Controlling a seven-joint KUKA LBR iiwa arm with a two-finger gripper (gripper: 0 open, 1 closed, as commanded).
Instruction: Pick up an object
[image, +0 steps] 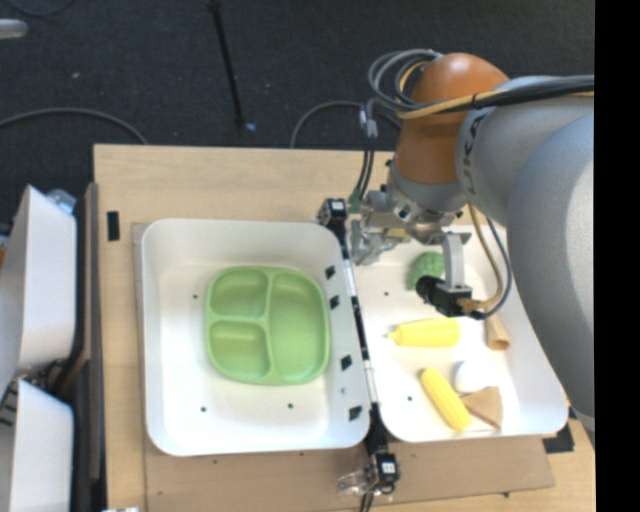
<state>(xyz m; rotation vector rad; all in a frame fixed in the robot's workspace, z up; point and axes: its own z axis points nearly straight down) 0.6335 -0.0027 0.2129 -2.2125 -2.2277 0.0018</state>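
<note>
The grey arm (530, 200) came in from the right, its bulk cut off by the frame and covering the far right corner of the right bin (400, 410). Its orange band (445, 95) sat above the wrist, which pointed steeply down at that bin's far edge. The gripper (385, 240) hung low near the divider between the bins; whether it was clenched or released could not be made out. The left bin (170, 400) carried a green divided plate (268, 323) at its middle. In the right bin lay a green object (428, 267), partly hidden behind a black fitting, a yellow piece (427, 334) mid-bin, a second yellow piece (443, 399) near the front edge, and a tan wedge (486, 405) beside it.
</note>
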